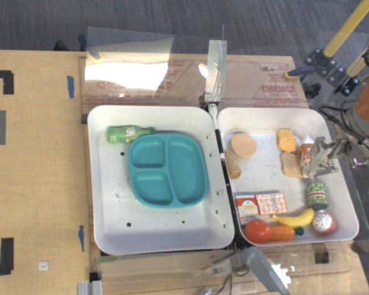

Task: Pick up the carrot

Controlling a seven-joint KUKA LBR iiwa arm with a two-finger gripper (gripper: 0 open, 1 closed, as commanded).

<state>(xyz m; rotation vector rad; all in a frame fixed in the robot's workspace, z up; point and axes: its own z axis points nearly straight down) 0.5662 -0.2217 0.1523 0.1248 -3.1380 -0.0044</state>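
Your carrot lies at the near edge of the right bin, between the tomato and banana. The pincer sits well away by the far wall; whether it's apart or together, you cannot tell. You're at the approach: bring it toward the carrot.

Premises appear to be a robotics test lab. Evidence: two white bins fixed side by side on a desk bearing black tape markers, clear plastic shielding, toy food items, grey carpet.
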